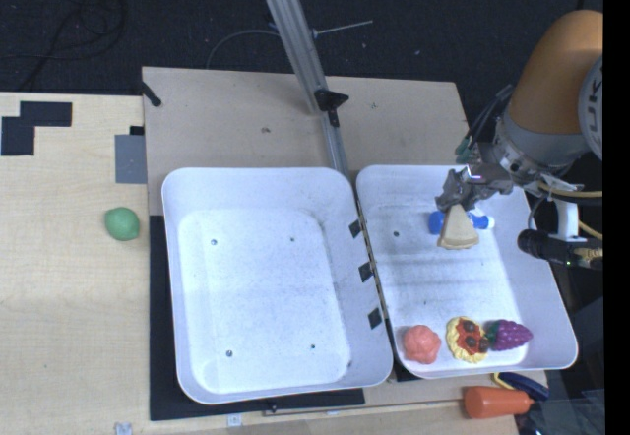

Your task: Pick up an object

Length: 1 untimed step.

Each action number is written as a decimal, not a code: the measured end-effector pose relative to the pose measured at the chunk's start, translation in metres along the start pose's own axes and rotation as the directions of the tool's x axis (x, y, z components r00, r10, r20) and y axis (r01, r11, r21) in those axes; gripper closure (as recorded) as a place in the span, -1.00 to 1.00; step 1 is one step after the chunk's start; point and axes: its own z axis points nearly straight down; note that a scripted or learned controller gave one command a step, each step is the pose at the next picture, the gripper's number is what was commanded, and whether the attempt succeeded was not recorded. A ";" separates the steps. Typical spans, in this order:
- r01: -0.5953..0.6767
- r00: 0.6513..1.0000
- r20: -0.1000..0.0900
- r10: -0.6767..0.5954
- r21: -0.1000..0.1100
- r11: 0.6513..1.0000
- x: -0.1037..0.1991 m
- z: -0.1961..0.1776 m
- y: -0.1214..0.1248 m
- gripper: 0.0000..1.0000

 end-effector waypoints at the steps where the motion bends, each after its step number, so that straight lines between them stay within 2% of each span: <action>1: 0.000 1.000 0.000 0.000 0.000 1.000 0.051 0.011 0.007 1.00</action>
